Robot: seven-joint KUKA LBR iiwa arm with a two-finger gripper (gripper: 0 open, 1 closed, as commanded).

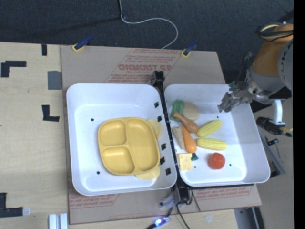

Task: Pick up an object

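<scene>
The right bin (pixel 248 147) holds a pile of toy food: two corn cobs (pixel 210 127) (pixel 211 143), an orange carrot (pixel 189 140), a red tomato (pixel 217 161), a beige round piece (pixel 191 111), a green item (pixel 177 106) and a yellow cheese slice (pixel 185 161). My gripper (pixel 228 102) hangs over the bin's upper right corner, above and to the right of the upper corn cob, with nothing seen between its fingers. Its dark fingers are too small to read.
The left bin (pixel 81 128) carries a yellow divided plate (pixel 128 145) lying over a pale yellow flat piece. Both bins rest on a cardboard sheet (pixel 138 66). A white cable (pixel 152 20) loops at the back. The arm's orange band (pixel 269 56) is at the right.
</scene>
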